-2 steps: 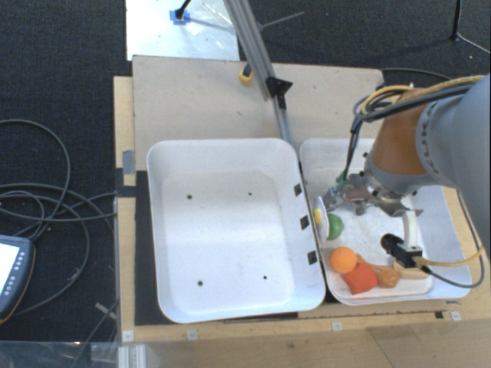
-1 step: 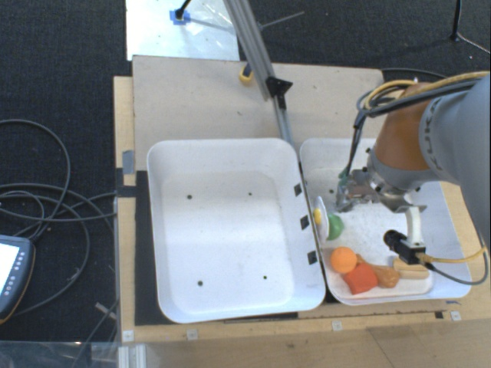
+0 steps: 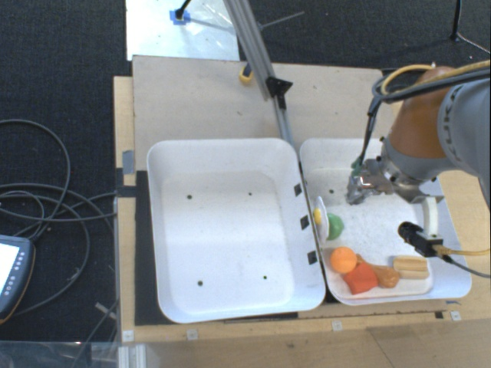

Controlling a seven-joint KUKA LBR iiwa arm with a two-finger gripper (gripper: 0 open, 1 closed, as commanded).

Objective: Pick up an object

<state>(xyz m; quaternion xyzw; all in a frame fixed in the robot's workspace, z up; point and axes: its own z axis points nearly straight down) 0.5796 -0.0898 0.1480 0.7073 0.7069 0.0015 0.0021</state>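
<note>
My gripper [image 3: 356, 192] hangs over the back left part of the right bin [image 3: 457, 282], above its bare floor and apart from every object. A green ball [image 3: 335, 225] lies a short way in front of it, by the bin's left wall, with a small yellow piece [image 3: 318, 215] beside it. Along the near wall lie an orange ball [image 3: 343, 259], a red piece [image 3: 360, 279], a small orange-brown piece [image 3: 387, 277] and a tan block [image 3: 410, 266]. I see nothing held in the gripper.
The left bin [image 3: 165, 159] stands against the right one. A grey slanted pole [image 3: 253, 41] comes down from the back to the gap between the bins. Cables and a tablet [image 3: 11, 271] lie on the floor to the left.
</note>
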